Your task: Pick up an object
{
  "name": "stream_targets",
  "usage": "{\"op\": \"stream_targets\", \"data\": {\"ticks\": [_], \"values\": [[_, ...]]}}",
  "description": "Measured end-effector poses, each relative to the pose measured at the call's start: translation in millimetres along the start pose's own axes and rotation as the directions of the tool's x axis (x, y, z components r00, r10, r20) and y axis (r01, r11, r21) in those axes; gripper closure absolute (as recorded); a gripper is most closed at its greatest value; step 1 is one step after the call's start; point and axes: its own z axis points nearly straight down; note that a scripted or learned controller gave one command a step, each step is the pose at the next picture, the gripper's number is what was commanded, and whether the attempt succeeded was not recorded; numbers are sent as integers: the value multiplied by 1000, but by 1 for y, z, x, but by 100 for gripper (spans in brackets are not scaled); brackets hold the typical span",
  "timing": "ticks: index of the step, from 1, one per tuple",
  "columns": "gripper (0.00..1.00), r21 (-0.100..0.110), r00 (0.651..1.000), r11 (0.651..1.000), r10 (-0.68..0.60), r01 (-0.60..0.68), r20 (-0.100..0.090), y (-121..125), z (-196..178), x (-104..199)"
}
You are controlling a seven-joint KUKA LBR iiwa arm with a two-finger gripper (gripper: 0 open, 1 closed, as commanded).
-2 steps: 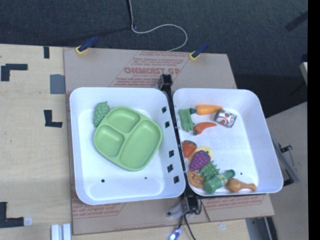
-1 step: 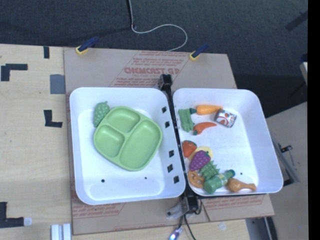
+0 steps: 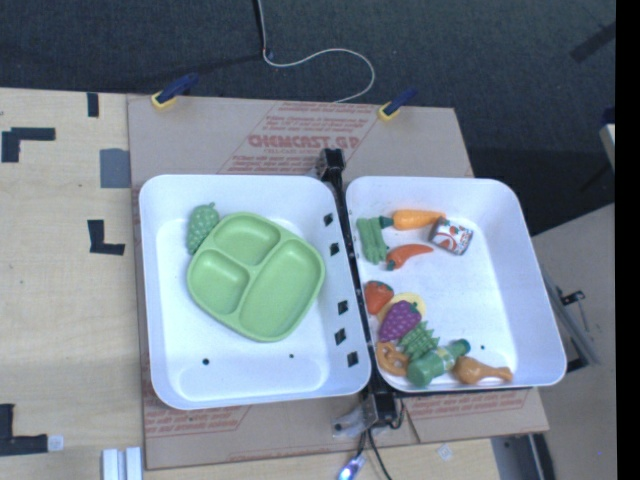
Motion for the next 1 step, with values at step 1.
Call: {"op": "stream_targets", "data": {"ticks": [1], "values": [[100,-1,1000,1000,-1,2,2,1,-10,1]]}}
